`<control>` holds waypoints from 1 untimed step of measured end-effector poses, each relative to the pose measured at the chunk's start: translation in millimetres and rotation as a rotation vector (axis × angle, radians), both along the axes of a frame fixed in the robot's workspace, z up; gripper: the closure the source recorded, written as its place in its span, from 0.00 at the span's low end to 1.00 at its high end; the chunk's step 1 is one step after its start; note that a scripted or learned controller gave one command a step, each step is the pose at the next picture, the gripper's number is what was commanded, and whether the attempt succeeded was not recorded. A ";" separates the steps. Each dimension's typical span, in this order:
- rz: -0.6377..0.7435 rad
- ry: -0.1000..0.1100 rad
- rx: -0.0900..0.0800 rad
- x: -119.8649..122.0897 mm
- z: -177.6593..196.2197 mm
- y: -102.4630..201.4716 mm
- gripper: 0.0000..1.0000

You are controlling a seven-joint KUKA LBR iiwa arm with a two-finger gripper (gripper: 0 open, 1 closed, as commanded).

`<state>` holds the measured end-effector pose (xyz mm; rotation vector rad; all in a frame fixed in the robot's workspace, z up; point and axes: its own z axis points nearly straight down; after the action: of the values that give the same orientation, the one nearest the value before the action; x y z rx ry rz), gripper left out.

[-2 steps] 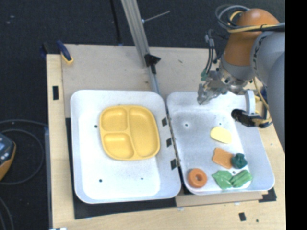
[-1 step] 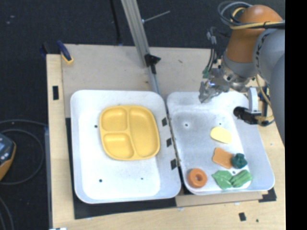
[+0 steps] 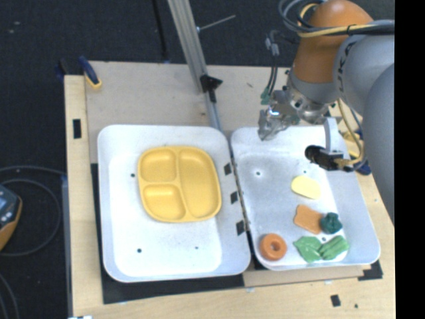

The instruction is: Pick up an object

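My gripper [image 3: 269,126] hangs over the far left corner of the right bin [image 3: 265,178], with nothing seen between its fingers. The objects lie well away from it, in the bin's near right part: a pale yellow wedge [image 3: 305,187], an orange block [image 3: 307,218], a dark green lump [image 3: 331,223], a light green leafy piece [image 3: 321,248] and an orange ring [image 3: 272,246].
The left bin [image 3: 119,244] holds a yellow divided plate [image 3: 179,183]. A metal pole [image 3: 192,52] slants up from behind the bins. A black clip [image 3: 322,157] hangs off the arm over the right bin's far right side.
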<state>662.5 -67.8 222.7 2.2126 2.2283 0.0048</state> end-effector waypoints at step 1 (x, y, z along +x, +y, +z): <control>0.000 0.003 0.000 -7.4 -3.7 52.1 1.00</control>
<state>655.1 -15.8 219.0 2.2141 2.2299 0.0008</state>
